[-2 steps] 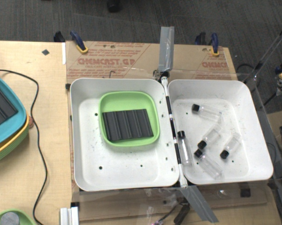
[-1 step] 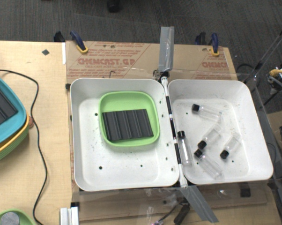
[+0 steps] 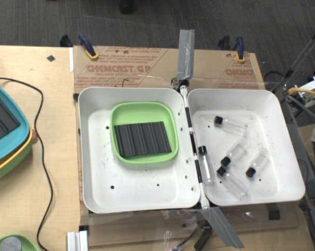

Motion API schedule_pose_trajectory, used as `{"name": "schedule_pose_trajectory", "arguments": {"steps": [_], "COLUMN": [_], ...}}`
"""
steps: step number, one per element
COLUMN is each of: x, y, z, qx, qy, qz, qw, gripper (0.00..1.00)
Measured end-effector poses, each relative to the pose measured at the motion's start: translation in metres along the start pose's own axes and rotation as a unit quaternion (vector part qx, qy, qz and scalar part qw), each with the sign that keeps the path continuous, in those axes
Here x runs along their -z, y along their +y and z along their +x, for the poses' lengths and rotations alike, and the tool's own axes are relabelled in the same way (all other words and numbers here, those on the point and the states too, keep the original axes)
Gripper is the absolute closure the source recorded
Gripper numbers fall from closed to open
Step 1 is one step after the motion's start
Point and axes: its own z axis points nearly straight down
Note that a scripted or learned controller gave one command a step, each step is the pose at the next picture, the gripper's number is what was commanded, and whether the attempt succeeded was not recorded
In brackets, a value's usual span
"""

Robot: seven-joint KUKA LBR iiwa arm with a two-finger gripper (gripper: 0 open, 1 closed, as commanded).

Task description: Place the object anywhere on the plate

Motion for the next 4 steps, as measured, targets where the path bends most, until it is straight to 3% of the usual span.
{"name": "schedule_pose_trajectory", "arguments": {"steps": [1,2,4], "x": [0.021,-0.014,0.006], "y": [-0.001,-0.003,-0.009], "z": [-0.008,-0.014,-0.048], "qx": [0.001,-0.001,-0.003], "qy": [0.001,0.0,0.0], "qz": [0.0,0.0,0.0], "qw": [1.0,1.0,1.0], "gripper": [0.0,0.0,0.0]}}
